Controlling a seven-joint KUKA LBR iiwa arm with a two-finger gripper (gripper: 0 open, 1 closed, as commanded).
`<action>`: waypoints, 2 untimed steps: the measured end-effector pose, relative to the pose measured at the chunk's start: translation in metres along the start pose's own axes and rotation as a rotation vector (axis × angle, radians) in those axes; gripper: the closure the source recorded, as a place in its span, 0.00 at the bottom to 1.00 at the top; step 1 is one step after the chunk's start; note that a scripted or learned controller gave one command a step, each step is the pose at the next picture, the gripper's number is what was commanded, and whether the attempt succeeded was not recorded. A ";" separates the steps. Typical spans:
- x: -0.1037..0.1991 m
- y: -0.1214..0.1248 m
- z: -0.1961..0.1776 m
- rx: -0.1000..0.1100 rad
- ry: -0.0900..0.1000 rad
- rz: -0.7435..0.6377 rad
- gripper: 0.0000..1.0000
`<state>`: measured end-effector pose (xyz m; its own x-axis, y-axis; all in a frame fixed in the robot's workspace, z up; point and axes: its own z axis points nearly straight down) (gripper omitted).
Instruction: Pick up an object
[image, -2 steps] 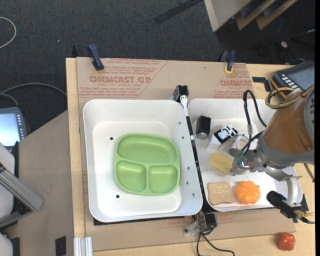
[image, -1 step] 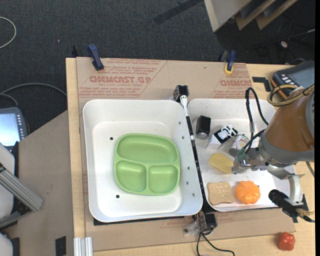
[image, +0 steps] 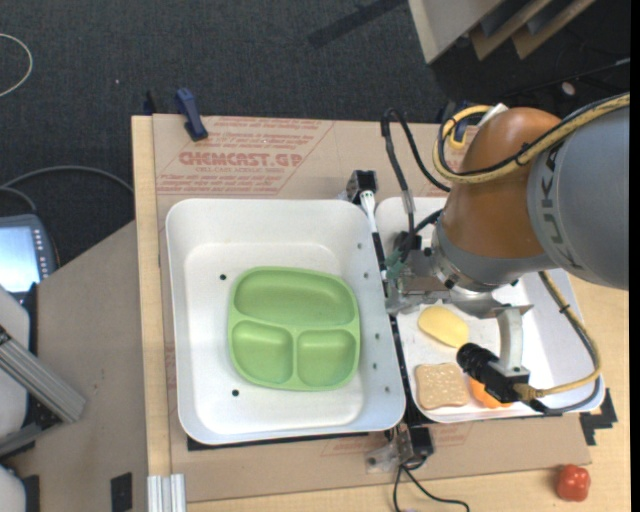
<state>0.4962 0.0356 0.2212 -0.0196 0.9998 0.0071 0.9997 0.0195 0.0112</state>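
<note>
While the grey arm (image: 520, 200) is reaching over the right-hand bin (image: 548, 350), its bulk is covering most of the pincer (image: 408, 283), which is hanging close to the wall between the two bins. Whether it is apart or together I cannot tell. A pale yellow piece (image: 442, 326), possibly a toy lemon, is lying just beside the pincer, toward the counter's front edge. A slice of bread (image: 440, 385) is resting farther that way, with an orange piece (image: 483, 395) just beside it. Across the wall from the pincer, a green divided plate (image: 295, 327) is sitting in the other bin (image: 190, 300).
</note>
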 end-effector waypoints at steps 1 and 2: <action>-0.022 -0.015 -0.120 -0.004 -0.006 0.018 1.00; -0.021 -0.015 -0.123 0.008 -0.009 0.017 1.00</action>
